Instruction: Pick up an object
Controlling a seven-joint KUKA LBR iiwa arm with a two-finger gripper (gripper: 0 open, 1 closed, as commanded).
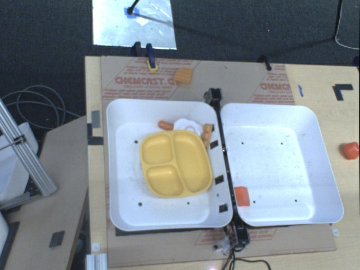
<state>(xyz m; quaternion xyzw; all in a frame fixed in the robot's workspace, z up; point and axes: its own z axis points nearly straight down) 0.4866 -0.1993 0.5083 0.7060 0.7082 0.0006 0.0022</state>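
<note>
The camera looks down on a table [315, 77] that carries two shallow white bins side by side.

The left bin [121, 167] sits in the middle-left of the frame. A yellow divided plate [175, 163] with three compartments lies flat on its floor, slightly right of the bin's centre. Just above the plate's upper edge, a small orange sausage-shaped piece [165, 125] lies on the bin floor. Next to it, a white object [185, 124] peeks out from behind the plate's top rim; its shape is too hidden to name. A small tan block [207, 133] stands near the bin's right wall, just beside the plate's upper right corner.

The right bin [315, 151] fills the middle-right of the frame. A small orange-red block [241, 196] rests in its lower left corner, close to the wall shared with the left bin.

Outside the bins, a tan sponge-like piece [183, 75] lies on the table above the left bin, and an orange-red object [350, 150] sits on the table at the far right edge of the frame.

A shiny metal sheet [132, 16] lies on the dark floor at the upper left. Coiled cables [34, 103] lie at the left edge.

The gripper's state cannot be told here.
</note>
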